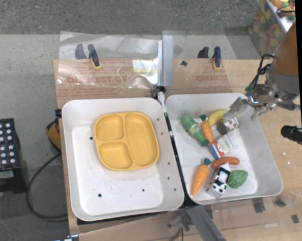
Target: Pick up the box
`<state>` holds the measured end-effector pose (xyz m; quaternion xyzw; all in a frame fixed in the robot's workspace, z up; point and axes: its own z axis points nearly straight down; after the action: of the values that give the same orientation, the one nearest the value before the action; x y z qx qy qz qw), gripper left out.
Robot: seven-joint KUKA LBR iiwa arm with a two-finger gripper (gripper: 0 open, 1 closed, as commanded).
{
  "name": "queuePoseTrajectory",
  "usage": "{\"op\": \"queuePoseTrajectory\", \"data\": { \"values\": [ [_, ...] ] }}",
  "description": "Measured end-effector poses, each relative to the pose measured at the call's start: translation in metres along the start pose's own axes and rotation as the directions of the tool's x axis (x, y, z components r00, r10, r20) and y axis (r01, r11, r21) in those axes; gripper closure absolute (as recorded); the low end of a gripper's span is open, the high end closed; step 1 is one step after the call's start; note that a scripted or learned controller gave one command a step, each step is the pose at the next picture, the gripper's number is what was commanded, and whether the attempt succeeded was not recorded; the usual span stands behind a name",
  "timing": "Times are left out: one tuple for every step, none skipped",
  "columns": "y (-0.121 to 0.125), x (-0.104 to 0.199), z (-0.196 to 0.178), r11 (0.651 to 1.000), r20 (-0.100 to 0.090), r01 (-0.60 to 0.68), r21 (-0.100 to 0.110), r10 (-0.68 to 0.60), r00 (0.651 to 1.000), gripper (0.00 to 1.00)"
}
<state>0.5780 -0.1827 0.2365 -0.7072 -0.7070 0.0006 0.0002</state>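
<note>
1. The gripper [245,108] hangs over the upper right part of the right bin [265,151], at the end of the grey arm [286,76] that comes in from the right.
2. Its 2 fingers [236,106] stand spread apart, released, with nothing between them.
3. The box [220,181], black and white in patches, lies well below the fingers and a little to their left, near the front wall of the right bin.
4. Touching the box on its right is a green leafy toy [238,179]; on its left lies a large carrot [199,177]; a red sausage [226,162] sits just above it.
5. Just below and left of the fingers is a small bottle [229,124], with a banana [216,116] beside it.
6. Further left of the fingers lie a small carrot [207,131] and a green bottle [192,128].
7. Between the small bottle and the sausage lies a white packet with red and blue print [221,146].
8. Far left of the fingers, the left bin [83,172] holds a yellow tray [126,141] with 3 compartments.
</note>
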Motion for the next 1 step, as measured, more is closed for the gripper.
{"op": "queuePoseTrajectory", "data": {
  "values": [
    [-0.0238,0.0290,0.1288,0.998,0.003,0.067,-0.013,-0.066,0.998,0.00]
  ]
}}
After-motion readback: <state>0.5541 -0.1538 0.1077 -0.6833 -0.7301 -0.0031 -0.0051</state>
